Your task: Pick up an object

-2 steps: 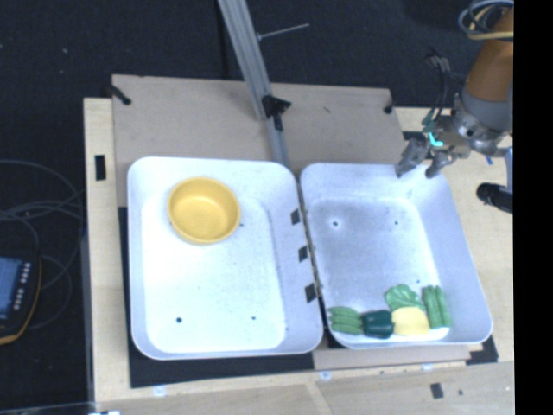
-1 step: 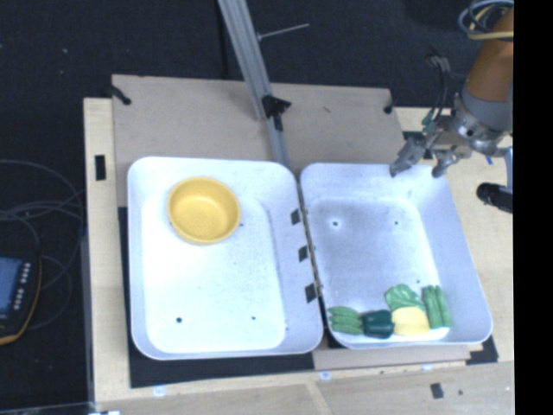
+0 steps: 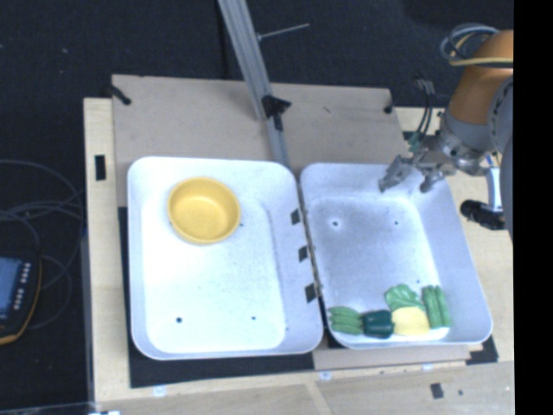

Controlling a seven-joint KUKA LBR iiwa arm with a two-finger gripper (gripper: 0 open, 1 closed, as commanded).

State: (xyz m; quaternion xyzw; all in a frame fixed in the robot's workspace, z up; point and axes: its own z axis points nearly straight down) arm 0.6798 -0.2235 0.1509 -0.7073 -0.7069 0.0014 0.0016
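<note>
Camera view: your pincer [image 3: 409, 177] hangs open and empty, upper right over the right white plastic bin [image 3: 380, 232]. Green and yellow plastic toys [image 3: 393, 316] cluster at its lower edge.

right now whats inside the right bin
In the right bin, a cluster at its near edge: green pieces, a dark green one, a yellow one. Whatever lies beneath them is covered.

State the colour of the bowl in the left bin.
Yellow; the bowl shows in the camera view.
</note>
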